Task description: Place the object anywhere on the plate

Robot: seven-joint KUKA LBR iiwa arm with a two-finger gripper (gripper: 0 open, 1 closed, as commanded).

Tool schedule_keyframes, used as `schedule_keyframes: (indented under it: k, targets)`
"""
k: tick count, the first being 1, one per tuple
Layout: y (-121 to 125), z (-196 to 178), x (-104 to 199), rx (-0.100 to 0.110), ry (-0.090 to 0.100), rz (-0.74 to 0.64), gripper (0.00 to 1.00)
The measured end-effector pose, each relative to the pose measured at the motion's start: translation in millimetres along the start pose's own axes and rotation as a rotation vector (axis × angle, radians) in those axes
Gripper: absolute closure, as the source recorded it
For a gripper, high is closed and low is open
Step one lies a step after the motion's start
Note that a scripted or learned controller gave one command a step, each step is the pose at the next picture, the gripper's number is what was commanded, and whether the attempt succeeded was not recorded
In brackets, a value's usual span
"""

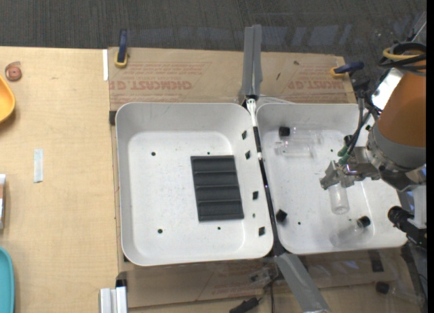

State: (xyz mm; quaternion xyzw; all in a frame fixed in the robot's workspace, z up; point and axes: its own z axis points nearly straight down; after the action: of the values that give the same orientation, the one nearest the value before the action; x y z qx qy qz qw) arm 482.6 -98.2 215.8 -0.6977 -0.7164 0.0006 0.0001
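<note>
A black ridged plate (217, 188) lies flat in the middle of the left bin (135, 169). My gripper (338, 177) hangs over the middle of the right bin (305, 237), reaching in from the right. A clear plastic vial (338, 200) sits directly under its tip, touching or nearly touching it; I cannot tell whether the vial is gripped. Another clear vial with a black cap (296, 143) lies at the back of that bin. A third one (351, 230) lies near the bin's front right.
A small black piece (281, 217) lies by the right bin's left wall. A grey divider bar (252, 68) runs between the bins at the back. Cardboard (176, 78) lies under both bins, and a wooden table (54, 169) is on the left.
</note>
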Motion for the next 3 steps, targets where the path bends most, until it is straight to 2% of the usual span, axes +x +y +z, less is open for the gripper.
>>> schedule_keyframes:
  k: [1, 2, 3]
  targets:
    - [21.4, 25.8, 75.4, 0.004, 0.001, -0.322, 1.00]
    - [60.6, 25.4, 154.2, 0.002, -0.001, -0.326, 1.00]
    - [56.0, -20.2, 226.8, 0.001, -0.002, -0.511, 1.00]
